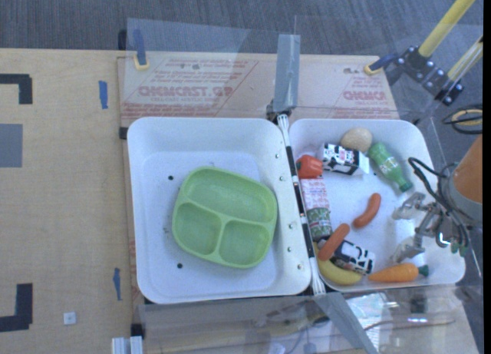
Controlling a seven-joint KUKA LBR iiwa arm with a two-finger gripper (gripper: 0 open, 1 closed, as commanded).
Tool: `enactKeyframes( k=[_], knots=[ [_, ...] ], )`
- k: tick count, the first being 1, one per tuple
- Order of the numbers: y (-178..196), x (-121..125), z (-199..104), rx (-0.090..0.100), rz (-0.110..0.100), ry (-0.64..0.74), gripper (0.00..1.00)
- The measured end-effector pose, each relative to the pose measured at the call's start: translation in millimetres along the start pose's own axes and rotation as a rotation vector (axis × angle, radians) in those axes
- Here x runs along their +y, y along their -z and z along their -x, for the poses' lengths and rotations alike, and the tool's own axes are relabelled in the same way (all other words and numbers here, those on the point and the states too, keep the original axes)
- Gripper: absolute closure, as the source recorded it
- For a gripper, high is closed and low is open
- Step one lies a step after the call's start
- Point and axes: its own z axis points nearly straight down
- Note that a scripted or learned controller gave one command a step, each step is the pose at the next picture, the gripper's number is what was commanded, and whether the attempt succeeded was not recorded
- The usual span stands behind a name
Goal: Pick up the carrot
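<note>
The carrot [395, 272], orange with a small green end, lies along the front edge of the right bin [430, 145], near its front right corner. My gripper [406, 229] hangs just behind it at the bin's right side. It is open: one fingertip [405, 208] points left and the other [404, 252] sits a little above the carrot. Nothing is between the fingers.
Left of the carrot lie a banana [337, 272], a black-and-white carton [354, 255] and two sausages [367, 210] [333, 241]. Further back are a labelled tube [315, 206], a red pepper [309, 166], another carton [340, 158], a potato [356, 139] and a green bottle [389, 166]. A green divided plate [224, 216] sits in the left bin [153, 145].
</note>
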Motion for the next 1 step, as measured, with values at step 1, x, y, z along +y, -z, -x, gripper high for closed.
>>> enactKeyframes(
  k=[1],
  knots=[
    [8.7,-1.0,-0.8,0.002,-0.001,-0.002,1.0]
  ],
)
